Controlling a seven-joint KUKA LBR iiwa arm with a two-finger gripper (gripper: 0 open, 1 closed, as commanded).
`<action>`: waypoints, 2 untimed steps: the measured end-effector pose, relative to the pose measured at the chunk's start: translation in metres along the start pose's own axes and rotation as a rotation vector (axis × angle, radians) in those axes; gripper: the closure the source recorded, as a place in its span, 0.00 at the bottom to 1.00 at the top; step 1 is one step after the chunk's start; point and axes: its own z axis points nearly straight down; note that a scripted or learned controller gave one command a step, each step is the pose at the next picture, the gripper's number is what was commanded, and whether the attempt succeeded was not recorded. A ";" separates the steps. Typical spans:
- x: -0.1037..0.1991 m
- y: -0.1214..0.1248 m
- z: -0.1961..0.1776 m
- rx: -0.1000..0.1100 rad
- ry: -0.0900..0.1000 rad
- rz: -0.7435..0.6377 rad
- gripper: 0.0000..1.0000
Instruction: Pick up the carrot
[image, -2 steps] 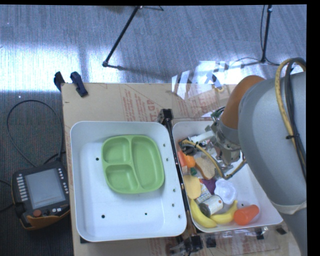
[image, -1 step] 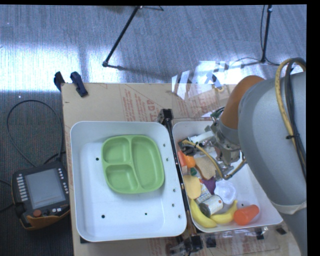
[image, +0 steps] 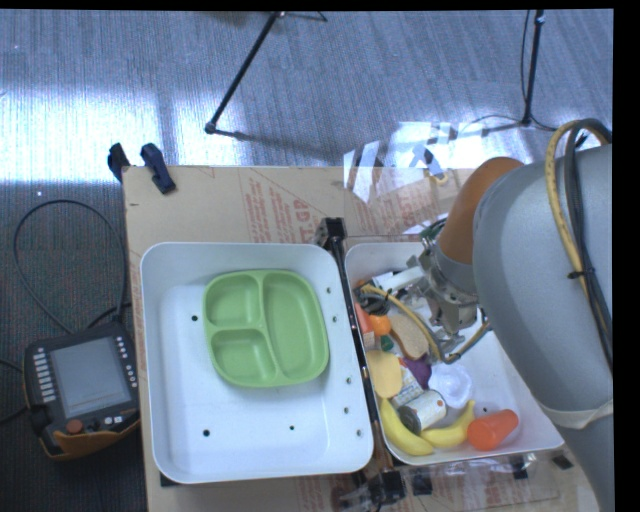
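The carrot (image: 493, 429) seems to be the orange piece that lies in the right bin (image: 530, 400), close to its near right corner. From this view I cannot be fully sure it is the carrot and not another orange toy food, because a smaller orange object (image: 378, 324) also sits by the left wall of the same bin, partly hidden. The larger orange piece lies just beside a banana (image: 425, 436) that curves along the near wall, and near a small can (image: 424, 409) with a white label. A yellow fruit, perhaps a lemon (image: 383, 372), rests closer to the left wall.

The gripper (image: 452, 318) is low over the middle of the right bin, under the grey arm's wrist, and cables cross in front of it. Whether it is open or closed I cannot tell, and nothing can be seen held in it.

I judge that the task is in the reaching step, with no grasp made on the carrot. The next move calls for shifting the gripper toward the near right corner and coming down on the orange piece without catching the banana next to it.

The left bin (image: 180, 400) holds a green divided plate (image: 266, 326).
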 end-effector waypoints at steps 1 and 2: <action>-0.016 -0.005 0.000 0.000 0.000 0.009 0.00; -0.027 -0.008 0.000 0.001 -0.001 -0.001 0.00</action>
